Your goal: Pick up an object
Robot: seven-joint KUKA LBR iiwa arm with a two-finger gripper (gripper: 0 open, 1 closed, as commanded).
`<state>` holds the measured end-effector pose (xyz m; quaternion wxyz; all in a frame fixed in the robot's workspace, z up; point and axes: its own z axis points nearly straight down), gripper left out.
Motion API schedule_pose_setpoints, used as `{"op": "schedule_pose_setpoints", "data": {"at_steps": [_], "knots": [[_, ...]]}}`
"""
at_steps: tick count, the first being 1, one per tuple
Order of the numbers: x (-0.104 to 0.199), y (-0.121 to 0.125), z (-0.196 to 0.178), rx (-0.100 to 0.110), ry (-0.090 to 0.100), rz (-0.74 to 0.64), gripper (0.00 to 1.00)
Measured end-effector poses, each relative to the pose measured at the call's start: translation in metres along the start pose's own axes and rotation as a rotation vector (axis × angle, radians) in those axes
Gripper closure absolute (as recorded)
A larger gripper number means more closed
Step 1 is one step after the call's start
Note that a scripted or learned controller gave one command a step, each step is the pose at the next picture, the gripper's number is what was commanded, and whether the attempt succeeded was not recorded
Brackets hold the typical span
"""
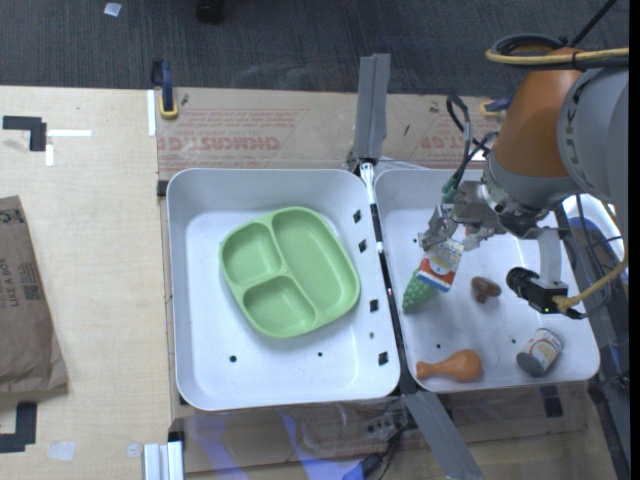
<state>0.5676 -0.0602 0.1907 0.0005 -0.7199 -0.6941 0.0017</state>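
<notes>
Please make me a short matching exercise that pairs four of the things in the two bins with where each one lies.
Things:
1. green divided plate
2. orange drumstick-shaped toy
3. small can
4. small brown piece

Places:
A. near corner of the right bin, at its right end
B. middle of the left bin
C. near edge of the right bin, left of the can
D. middle of the right bin, right of the green and white toy

Pairs: 1-B, 2-C, 3-A, 4-D
</notes>
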Motion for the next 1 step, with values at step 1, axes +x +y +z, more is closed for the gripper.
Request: {"op": "schedule_pose_setpoints", "data": {"at_steps": [1], "knots": [[0.0207,0.0078,-0.0362,0.000,-0.001,0.090,1.00]]}}
